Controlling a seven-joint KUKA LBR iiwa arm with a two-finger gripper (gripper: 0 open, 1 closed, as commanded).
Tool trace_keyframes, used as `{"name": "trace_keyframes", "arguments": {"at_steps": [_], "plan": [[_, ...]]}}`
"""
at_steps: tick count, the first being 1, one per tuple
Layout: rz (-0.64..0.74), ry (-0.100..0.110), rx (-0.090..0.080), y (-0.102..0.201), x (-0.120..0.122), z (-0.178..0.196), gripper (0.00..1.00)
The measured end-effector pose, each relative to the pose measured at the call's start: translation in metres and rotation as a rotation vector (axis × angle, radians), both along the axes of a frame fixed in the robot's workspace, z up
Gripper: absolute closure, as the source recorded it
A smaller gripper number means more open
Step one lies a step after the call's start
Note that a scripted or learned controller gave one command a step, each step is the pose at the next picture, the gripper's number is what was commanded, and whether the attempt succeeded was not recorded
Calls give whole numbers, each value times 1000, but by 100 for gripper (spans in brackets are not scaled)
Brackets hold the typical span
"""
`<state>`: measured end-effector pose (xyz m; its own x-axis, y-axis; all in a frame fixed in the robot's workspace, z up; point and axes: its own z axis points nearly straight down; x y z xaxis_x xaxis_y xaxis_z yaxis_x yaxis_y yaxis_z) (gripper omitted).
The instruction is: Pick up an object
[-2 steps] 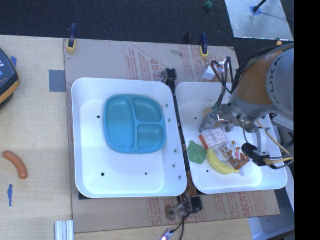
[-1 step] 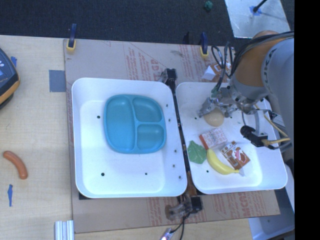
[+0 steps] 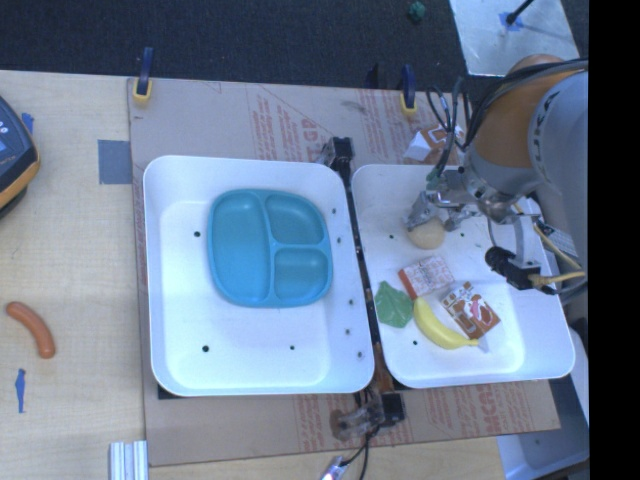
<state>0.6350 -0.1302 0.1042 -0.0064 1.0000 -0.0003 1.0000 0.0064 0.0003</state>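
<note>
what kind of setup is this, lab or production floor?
Most likely a robot grasping test bench in a lab. Two white bins sit on cardboard clamped to a wooden bench, and the toy food, like the banana, lies under the gripper.

From my seat the light is even and bright — both white bins [image 3: 250, 378] nearly wash out. Shadows stay soft; the arm [image 3: 540, 118] looks slightly blurred, and detail is coarse throughout.
</note>
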Motion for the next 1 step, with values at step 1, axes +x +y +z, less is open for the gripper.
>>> {"name": "trace_keyframes", "arguments": {"at_steps": [1], "plan": [[-2,2,1,64,-41,93,100]]}}
